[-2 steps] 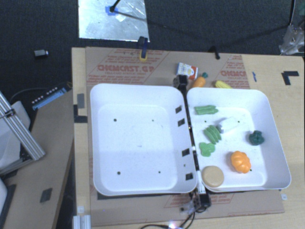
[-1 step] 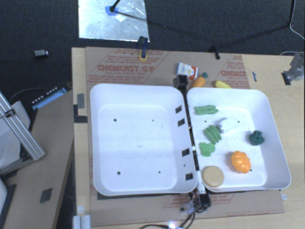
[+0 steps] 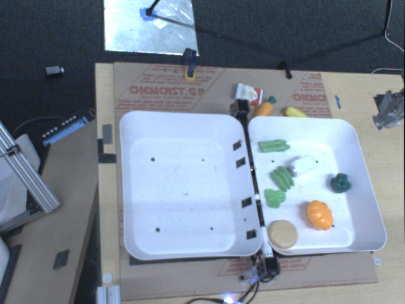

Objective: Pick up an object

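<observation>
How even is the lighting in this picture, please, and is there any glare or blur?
In the camera view the light is soft and even: the orange toy and round beige piece cast only faint shadows in the right bin; the foil sheet on the floor glares; the whole frame is slightly soft, and the white toy nearly washes out.

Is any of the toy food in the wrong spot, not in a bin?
Yes. An orange carrot-like piece and a yellow piece lie on the cardboard just behind the right bin, outside its rim. The other toy food sits inside that bin.
</observation>
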